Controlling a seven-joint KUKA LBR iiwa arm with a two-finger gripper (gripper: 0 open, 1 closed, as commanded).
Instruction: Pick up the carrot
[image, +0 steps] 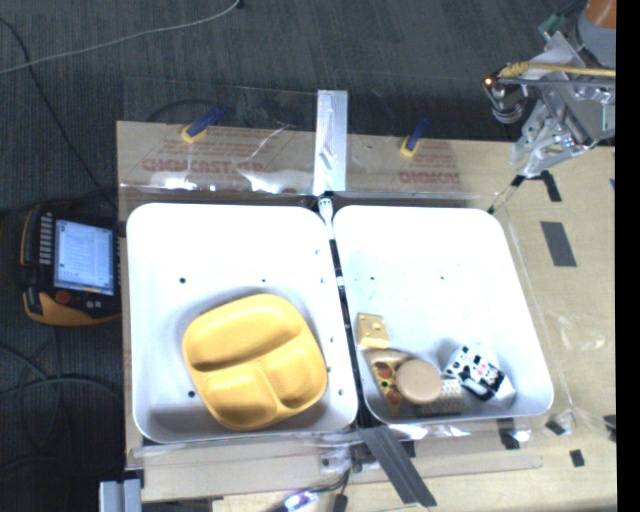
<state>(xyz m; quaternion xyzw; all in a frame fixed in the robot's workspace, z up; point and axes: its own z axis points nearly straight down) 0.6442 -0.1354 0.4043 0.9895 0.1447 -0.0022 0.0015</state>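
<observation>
red lettering runs along the clear sheet behind the bins, too faint to read. the black-and-white packet (474, 371) in the right bin (430, 250) carries print too small to make out. the carrot cannot be told apart with certainty in the cluster at that bin's near left corner, beside a round tan lid (419, 380). the hand (545, 140) hangs at the upper right, off the desk (585, 300), well apart from both bins; whether it is open i cannot tell, nothing seen held.

Even, bright overhead light; the 2 bins (420, 240) nearly blow out to white. Glare streaks the plastic sheet (250, 165) at the bench's far edge. Shadows faint, detail slightly soft.
</observation>
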